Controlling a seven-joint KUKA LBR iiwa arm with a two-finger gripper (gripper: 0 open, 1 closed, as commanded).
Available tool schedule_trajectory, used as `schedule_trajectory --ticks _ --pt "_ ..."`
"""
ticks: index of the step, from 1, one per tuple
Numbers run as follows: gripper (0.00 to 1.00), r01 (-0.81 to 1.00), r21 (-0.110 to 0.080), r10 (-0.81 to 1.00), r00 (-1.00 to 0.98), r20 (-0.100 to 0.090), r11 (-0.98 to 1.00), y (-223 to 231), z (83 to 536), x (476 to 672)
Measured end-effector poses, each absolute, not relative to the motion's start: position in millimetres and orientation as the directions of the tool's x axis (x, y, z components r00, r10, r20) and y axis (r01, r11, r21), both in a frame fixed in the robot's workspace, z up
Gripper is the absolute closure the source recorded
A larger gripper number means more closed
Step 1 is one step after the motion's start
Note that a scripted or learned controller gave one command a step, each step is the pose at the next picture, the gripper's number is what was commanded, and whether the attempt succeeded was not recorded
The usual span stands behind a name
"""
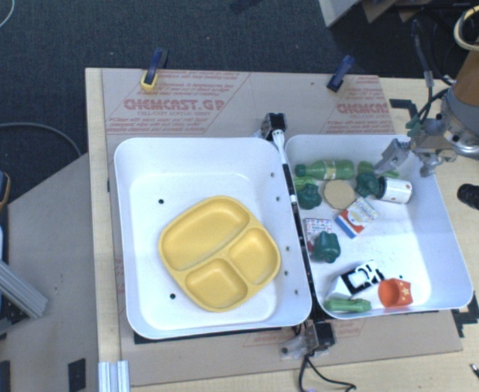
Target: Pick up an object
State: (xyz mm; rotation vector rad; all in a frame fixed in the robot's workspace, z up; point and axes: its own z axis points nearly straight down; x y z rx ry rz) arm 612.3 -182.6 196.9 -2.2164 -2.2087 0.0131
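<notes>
Orange toy (395, 292) and green pieces strewn through the right bin (451, 243), yellow tray (219, 251) in the left: my claw (409, 158), fingers spread and holding nothing, hovers at the far rim, the descent onto one item apparently next.

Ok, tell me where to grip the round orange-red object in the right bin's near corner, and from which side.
Probably straight from above, fingers closing across the middle of the round orange-red object. It sits apart from the black-and-white item beside it, but the right bin's wall lies close behind, so a side approach looks cramped.
</notes>
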Motion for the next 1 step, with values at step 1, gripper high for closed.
schedule_trajectory --ticks 1 --pt "0.00 1.000 0.000 1.000 0.000 0.000 0.000 -182.2 206.2 615.5"
